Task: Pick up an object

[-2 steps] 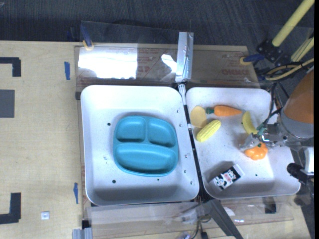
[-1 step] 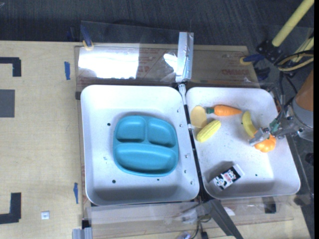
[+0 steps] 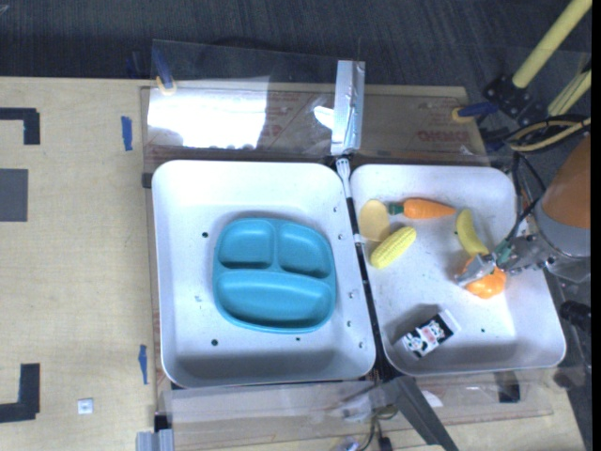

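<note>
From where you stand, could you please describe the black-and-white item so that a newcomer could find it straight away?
Look at the right bin of the two white bins. Near its front edge, apart from the cluster of yellow and orange toy foods further back, lies the small black-and-white object. It is the one thing in that bin that is neither yellow nor orange, and it lies alone.

Arm (image 3: pixel 568 216): visible at right edge of scene. Upper section rounded, orange-brown band. Below band, grey cylindrical wrist housing, smooth finish. Gripper (image 3: pixel 481 269): small metallic assembly, silver-grey, with small green detail near wrist end. Dark thin cables run along arm above wrist housing. Markings and screws too small to resolve.
</note>
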`<state>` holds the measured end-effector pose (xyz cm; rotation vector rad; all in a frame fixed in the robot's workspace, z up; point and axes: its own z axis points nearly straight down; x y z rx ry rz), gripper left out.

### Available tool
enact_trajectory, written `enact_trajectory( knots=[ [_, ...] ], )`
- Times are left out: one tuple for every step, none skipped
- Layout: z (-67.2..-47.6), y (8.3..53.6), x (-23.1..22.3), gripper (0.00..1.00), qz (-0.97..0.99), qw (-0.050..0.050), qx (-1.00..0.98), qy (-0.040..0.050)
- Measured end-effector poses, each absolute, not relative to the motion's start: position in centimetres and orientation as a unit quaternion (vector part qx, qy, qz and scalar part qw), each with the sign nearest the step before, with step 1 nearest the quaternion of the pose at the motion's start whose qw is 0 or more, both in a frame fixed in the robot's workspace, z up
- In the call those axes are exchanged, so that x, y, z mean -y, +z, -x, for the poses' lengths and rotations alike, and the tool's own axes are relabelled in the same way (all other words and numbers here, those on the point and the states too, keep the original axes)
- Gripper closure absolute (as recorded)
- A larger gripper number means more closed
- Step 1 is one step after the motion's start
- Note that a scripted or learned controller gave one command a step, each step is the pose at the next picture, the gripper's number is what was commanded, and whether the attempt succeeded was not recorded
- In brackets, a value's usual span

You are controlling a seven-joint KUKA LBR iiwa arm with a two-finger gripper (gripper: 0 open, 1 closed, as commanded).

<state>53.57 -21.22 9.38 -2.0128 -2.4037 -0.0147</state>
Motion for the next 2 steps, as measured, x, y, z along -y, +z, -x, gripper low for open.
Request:
enact_trajectory(
  knots=[
    [-54.6, 23.6, 14.3, 1.0, 0.635, -0.002, 0.772, -0.0017],
    [-59.4, 24.0, 14.1, 1.0, 0.677, 0.0, 0.736, 0.001]
  ],
)
